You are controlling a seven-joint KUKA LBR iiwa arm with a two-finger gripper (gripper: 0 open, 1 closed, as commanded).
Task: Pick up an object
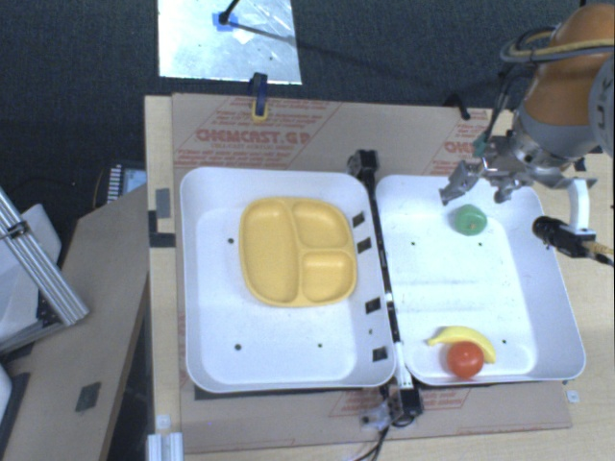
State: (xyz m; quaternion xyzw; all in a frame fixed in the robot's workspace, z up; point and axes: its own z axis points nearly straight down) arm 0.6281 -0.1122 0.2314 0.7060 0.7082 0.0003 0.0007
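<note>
Gripper [478, 190] spread wide, 2 fingers straddling the air just above the green ball [470, 220] at the far end of the right bin [548, 305]; nothing held. Risk: ball is round, could roll or squirt out if fingers close off-centre. No long axis, no heading.

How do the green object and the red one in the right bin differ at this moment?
The green object lies alone near the bin's far edge, just below the gripper; the red object sits at the near edge, against a banana. Green looks flatter, red rounder. Both are small and rest in the right bin.
</note>
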